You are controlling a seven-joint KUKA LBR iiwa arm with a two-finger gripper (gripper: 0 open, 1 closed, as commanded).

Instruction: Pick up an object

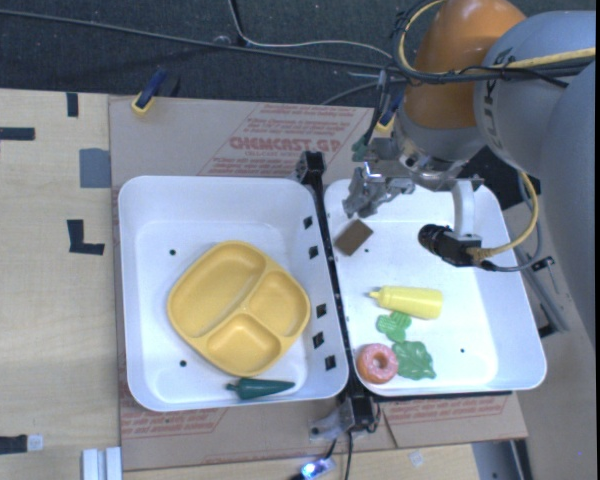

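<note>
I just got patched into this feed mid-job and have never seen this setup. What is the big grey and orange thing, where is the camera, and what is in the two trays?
That is a robot arm, reaching in from the right; the camera looks down at a slant. Its gripper hangs over the right bin, above a small brown block; whether it holds the block is unclear. That bin also has a yellow bottle, green leafy pieces and a pink doughnut. The left bin holds a yellow divided plate and a green pepper.
</note>
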